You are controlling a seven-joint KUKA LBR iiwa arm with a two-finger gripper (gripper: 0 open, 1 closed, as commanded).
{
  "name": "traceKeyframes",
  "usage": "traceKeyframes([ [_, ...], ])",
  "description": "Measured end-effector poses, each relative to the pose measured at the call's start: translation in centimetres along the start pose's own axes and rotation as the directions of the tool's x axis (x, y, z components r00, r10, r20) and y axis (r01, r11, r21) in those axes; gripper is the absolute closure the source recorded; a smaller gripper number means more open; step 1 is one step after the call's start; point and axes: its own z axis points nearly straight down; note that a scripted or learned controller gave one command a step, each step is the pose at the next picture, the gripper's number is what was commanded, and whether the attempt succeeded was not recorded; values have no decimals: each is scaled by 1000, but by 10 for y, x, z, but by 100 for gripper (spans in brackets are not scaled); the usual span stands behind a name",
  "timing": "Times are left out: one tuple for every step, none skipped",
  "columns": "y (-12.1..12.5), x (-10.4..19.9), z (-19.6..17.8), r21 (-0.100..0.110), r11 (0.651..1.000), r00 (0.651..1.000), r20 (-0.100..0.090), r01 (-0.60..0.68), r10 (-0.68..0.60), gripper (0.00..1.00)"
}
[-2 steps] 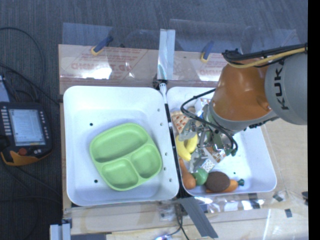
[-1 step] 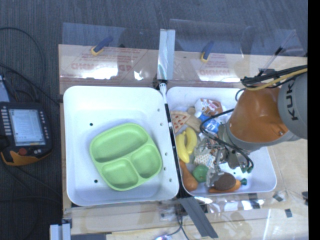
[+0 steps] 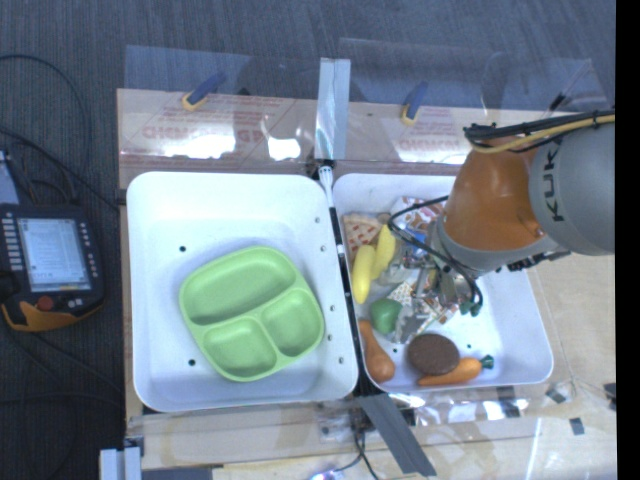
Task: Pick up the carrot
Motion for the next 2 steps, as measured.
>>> traceKeyframes([
  [100,-55,-90,1,946,946,8,325,-325,0],
  [101,-115,-88,0,989,989,4,145,-145,0],
])
